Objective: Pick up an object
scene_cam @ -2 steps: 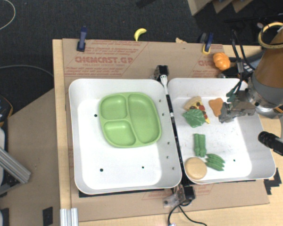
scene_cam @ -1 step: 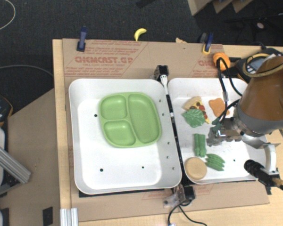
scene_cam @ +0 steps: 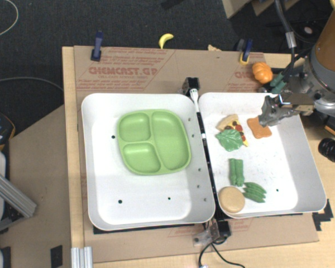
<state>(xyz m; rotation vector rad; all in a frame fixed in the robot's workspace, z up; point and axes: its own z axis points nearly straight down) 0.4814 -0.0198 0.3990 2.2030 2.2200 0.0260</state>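
Note:
My gripper [scene_cam: 269, 118] hangs low over the back of the right bin [scene_cam: 301, 166], directly above the far end of a flat orange piece [scene_cam: 257, 130], and looks to be touching or nearly touching it. Left of that piece lie a pizza slice [scene_cam: 229, 121] and a leafy green item [scene_cam: 230, 140]. Toward the front of the same bin are a green bean bundle [scene_cam: 236, 171], a green pod [scene_cam: 255, 192] and a round tan bun [scene_cam: 232, 200].
The left bin [scene_cam: 100, 183] holds a green divided plate [scene_cam: 154, 142]. A small orange fruit [scene_cam: 262, 72] and a yellow banana [scene_cam: 165, 39] sit outside the bins at the back, near blue clamps [scene_cam: 97, 46]. The arm enters from the right.

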